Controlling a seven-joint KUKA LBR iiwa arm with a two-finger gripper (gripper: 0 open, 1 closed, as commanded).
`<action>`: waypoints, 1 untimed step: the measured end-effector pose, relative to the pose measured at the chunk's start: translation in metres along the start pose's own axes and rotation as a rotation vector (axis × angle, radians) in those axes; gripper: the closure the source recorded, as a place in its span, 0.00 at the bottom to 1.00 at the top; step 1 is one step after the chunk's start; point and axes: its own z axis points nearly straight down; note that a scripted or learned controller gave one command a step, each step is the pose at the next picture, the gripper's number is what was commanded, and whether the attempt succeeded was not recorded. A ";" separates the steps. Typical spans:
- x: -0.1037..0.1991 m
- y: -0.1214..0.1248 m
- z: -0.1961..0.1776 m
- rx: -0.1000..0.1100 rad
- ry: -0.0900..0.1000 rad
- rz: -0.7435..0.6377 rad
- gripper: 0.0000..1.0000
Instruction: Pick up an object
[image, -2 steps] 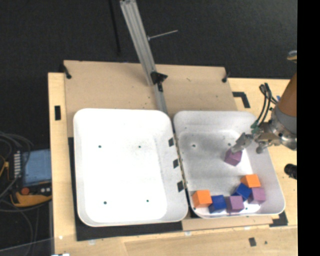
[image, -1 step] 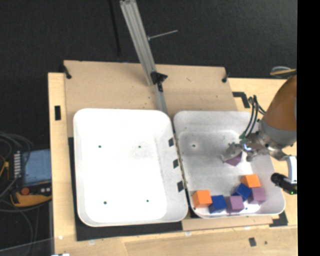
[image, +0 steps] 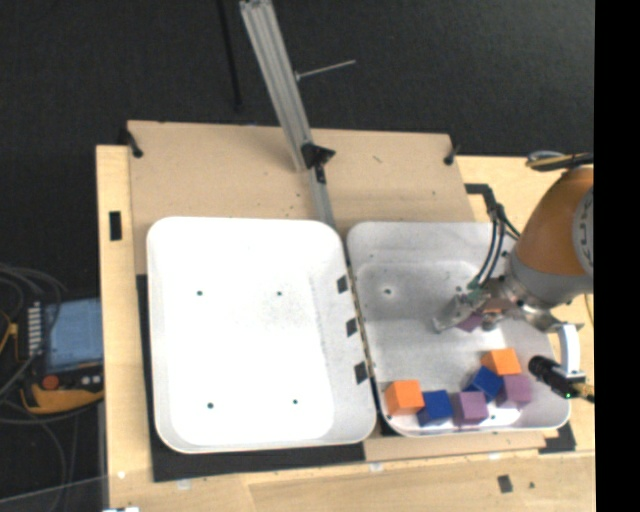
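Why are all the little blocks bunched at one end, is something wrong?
Nothing looks spilled or broken. The orange, blue and purple blocks crowd the near edge of the right bin, some touching. A purple piece lies apart, by the gripper.

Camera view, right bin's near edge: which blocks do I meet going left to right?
Orange block → blue block → purple block → second blue block → second purple block.
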 end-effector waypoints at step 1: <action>-0.001 0.001 -0.012 -0.006 0.001 0.005 1.00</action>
